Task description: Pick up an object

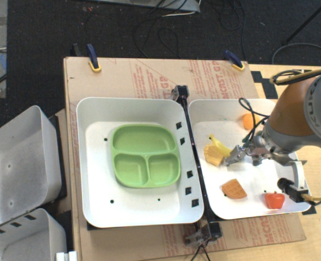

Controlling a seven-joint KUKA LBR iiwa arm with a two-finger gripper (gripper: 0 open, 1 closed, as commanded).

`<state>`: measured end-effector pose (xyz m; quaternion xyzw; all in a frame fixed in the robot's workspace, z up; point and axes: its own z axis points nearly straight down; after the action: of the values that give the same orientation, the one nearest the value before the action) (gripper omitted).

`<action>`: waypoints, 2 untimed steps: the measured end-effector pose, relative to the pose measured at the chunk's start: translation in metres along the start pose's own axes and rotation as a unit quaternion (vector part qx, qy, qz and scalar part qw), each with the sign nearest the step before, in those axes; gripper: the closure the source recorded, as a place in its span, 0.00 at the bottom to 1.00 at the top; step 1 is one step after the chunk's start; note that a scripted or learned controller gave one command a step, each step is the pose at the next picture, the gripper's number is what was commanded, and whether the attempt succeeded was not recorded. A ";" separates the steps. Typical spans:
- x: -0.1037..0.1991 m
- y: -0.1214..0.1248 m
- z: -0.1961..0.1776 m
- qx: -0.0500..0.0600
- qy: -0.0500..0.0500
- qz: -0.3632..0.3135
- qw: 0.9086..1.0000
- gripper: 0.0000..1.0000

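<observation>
The left bin (89, 162) holds a green divided plate (146, 155), which lies well apart from the work and plays no part in the risk. In the right bin (214, 116) a yellow toy (216, 151), banana-like with a blocky base, lies near the middle divider, and the gripper (236, 156) sits just beside it on its right, low over the bin floor. Whether the claw is open or closed cannot be told, since it shows only as a small grey blur with nothing clearly caught in it. If the yellow toy is the target, the likely failure is a sideways nudge: the claw appears to stand off to one side instead of straddling it, so closing there could push the toy toward the divider or pinch only its edge and let it slip. Below, an orange wedge (233, 189) lies near enough to be swept by a stray descent. Further right, an orange ball (248, 121) is partly hidden behind the arm (293, 118), whose bulk covers the bin's far corner. A red piece (275, 200) sits near the lower right rim, touching or just beside a dark fitting; which one is unclear.
</observation>
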<state>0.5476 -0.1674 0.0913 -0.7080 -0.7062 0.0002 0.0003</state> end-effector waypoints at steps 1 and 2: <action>0.000 0.000 -0.011 -0.001 0.000 0.001 1.000 1.00; -0.001 0.003 -0.053 -0.002 -0.001 -0.002 1.000 1.00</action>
<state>0.5510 -0.1682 0.1445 -0.7065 -0.7078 -0.0010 -0.0017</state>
